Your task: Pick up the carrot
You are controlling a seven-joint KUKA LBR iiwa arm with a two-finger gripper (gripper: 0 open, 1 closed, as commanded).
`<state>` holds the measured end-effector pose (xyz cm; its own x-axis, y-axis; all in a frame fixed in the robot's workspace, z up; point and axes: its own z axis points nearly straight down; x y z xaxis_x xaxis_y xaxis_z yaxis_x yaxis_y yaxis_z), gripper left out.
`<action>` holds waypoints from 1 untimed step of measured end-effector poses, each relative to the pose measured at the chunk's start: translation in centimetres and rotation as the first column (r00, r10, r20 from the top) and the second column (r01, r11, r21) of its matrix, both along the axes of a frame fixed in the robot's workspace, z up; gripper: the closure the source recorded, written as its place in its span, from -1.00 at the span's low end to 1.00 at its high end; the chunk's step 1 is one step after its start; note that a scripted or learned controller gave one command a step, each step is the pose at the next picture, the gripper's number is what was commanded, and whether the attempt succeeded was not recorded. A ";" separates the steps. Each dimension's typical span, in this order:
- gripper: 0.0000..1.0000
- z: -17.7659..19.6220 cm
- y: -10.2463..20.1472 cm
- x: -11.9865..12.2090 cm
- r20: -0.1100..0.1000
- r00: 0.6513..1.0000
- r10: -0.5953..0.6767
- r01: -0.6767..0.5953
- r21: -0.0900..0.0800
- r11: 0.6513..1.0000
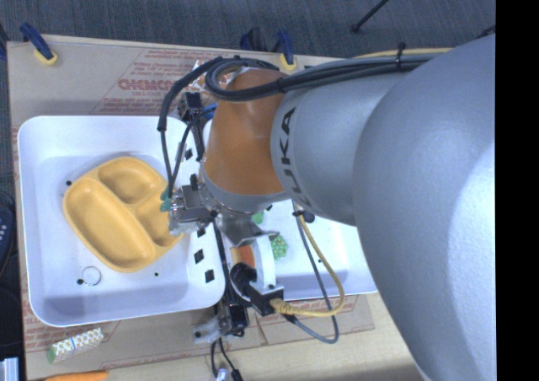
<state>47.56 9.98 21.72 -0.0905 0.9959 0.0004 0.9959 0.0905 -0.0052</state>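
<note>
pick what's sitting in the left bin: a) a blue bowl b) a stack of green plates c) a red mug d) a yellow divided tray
d, a yellow divided tray with moulded compartments lies in the left white bin, just left of the arm's wrist.

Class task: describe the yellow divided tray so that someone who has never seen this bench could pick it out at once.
Start at the left white bin of the two on the bench. The yellow divided tray lies inside it, its right edge under the grey arm. It is the bin's large yellow thing, moulded into compartments.
</note>
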 end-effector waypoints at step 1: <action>1.00 -2.6 -6.7 0.0 0.001 0.997 -0.071 0.071 0.000 0.997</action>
<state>47.58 3.33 19.12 -0.0197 0.9998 0.0003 0.9998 0.0197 -0.0046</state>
